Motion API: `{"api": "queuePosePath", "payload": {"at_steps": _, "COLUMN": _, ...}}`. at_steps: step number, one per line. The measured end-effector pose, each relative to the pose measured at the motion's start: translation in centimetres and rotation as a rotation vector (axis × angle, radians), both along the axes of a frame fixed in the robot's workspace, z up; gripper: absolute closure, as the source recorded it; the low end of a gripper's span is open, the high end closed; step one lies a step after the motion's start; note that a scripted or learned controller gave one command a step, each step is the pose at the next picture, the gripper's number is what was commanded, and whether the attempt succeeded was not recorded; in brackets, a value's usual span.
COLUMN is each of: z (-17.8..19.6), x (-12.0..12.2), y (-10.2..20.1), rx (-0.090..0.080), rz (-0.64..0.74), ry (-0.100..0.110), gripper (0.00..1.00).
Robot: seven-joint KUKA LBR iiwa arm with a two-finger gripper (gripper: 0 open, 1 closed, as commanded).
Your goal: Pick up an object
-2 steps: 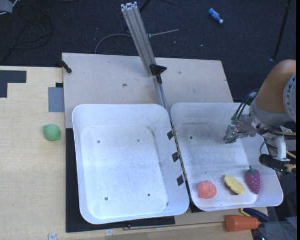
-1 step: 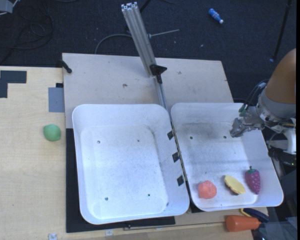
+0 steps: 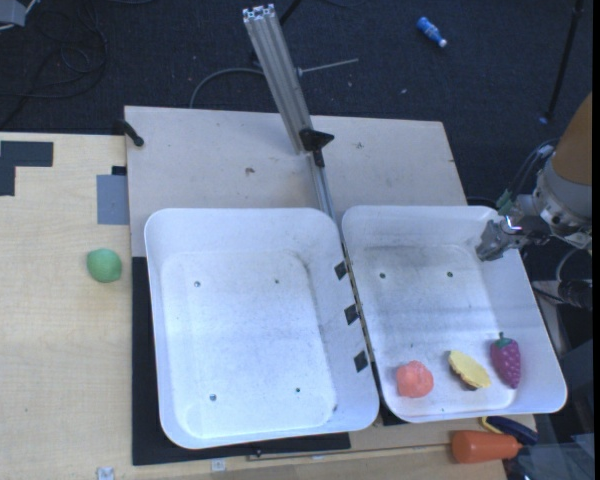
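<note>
Gripper poised over the far right rim of the right bin, too small and dim to tell its state, with nothing visibly in its grip. Well below it along that bin's near edge: an orange-red lump, a yellow piece lying slantwise, and a purple grape cluster, long axis near-to-far. Left bin well off to the gripper's left.

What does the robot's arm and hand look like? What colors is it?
The arm comes in from the right. It is grey with an orange band above the wrist. Its hand is small, made of grey and silvery metal, with dark cables looping beside the wrist.
</note>
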State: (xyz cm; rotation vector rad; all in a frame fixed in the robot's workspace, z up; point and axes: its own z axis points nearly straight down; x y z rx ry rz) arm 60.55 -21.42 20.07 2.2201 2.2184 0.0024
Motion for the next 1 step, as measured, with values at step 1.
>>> {"api": "queuePosePath", "payload": {"at_steps": 1, "z": 6.18, "x": 0.41, "y": 0.05, "rx": 0.0, "rz": 0.0, "ry": -0.001, "gripper": 1.0}}
